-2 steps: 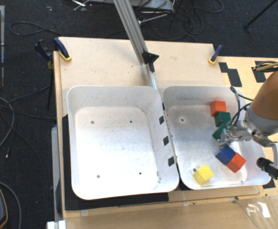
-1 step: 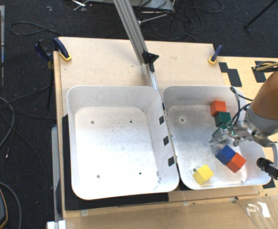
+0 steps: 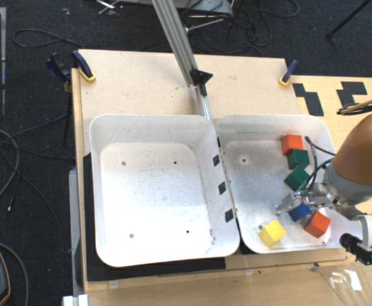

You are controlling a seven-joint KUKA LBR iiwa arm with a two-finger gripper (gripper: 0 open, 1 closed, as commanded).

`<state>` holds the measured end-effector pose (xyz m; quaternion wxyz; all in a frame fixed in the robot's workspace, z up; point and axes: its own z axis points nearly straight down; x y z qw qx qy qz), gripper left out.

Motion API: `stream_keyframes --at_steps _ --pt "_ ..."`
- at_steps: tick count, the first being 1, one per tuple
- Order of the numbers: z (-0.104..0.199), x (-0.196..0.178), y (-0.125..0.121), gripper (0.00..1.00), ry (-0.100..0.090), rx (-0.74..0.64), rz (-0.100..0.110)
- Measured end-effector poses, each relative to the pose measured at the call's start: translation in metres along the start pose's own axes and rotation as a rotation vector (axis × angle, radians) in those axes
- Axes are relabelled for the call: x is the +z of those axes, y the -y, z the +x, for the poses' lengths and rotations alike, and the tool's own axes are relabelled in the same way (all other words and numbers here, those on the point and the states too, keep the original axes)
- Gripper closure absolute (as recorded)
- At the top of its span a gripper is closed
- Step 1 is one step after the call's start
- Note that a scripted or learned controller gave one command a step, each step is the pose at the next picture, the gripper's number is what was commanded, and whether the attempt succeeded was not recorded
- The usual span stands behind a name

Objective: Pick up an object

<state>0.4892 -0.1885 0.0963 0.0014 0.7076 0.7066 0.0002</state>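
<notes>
The right bin (image 3: 249, 146) holds several small blocks. An orange block (image 3: 292, 143) lies at the back right, with a dark green block (image 3: 298, 159) just in front of it and another green block (image 3: 295, 178) nearer the middle. A blue block (image 3: 298, 213) sits beside a red block (image 3: 317, 224) at the front right, and a yellow block (image 3: 272, 233) lies by the front wall. My gripper (image 3: 298, 203) is down low in this bin, directly over the blue block and partly covering it. The grey and orange arm (image 3: 363, 161) reaches in from the right.
The left bin (image 3: 148, 127) stands beside the right one, and they meet at a shared ridge (image 3: 224, 183). A slanted metal pole (image 3: 176, 34) rises behind the bins. Clamps mark the bench's back corners (image 3: 83, 69).
</notes>
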Motion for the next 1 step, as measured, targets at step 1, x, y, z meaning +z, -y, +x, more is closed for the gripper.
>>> stream_keyframes --at_steps 1 --pt "0.0 -0.0617 -0.0535 0.0 0.002 -0.006 -0.008"
